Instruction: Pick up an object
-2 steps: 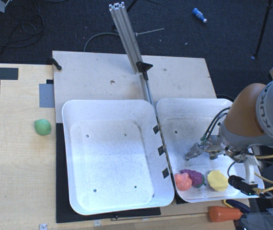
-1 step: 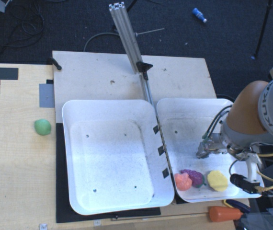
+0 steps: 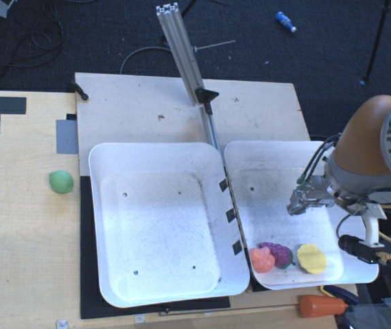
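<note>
Hovering over the right bin (image 3: pixel 250 163) near its right edge, the end effector (image 3: pixel 298 204) hangs above bare floor; its state is unclear. 3 objects sit along the bin's front edge: pink lump (image 3: pixel 262 259), purple cluster (image 3: pixel 278 253), yellow piece (image 3: pixel 311 258).

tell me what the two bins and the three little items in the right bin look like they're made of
Both bins, left bin and right bin, look like thin moulded white plastic, matte and speckled with scuffs, with rounded corners. The pink item, purple item and yellow item look like soft matte rubber or foam toy food, judging by the lumpy shapes and flat colour; too small to be sure.
</note>
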`<action>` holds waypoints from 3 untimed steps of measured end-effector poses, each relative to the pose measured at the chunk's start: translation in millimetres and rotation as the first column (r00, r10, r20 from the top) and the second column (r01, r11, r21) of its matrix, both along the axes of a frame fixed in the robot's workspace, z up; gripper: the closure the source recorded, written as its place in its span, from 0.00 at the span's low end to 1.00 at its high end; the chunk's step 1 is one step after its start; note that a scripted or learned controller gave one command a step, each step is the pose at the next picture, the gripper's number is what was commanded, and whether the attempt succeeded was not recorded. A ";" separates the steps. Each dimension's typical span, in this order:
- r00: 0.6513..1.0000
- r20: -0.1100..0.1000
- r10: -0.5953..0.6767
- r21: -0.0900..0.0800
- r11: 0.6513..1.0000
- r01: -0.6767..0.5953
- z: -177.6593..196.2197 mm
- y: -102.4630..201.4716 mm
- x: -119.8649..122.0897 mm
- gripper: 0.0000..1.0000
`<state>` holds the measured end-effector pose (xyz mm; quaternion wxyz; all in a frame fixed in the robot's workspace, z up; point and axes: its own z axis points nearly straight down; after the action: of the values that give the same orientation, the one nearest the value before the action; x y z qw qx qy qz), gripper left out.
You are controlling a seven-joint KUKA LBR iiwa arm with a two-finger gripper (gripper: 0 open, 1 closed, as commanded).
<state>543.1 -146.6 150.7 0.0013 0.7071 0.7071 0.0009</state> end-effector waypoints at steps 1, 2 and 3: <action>1.000 0.000 0.000 0.000 1.000 0.000 42.5 1.5 -2.9 1.00; 1.000 0.000 0.000 0.000 1.000 0.000 86.8 1.0 -2.3 1.00; 1.000 -0.003 0.003 0.002 1.000 -0.003 91.3 44.5 -2.5 1.00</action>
<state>540.6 -102.1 241.9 -0.0004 0.7062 0.7080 0.0003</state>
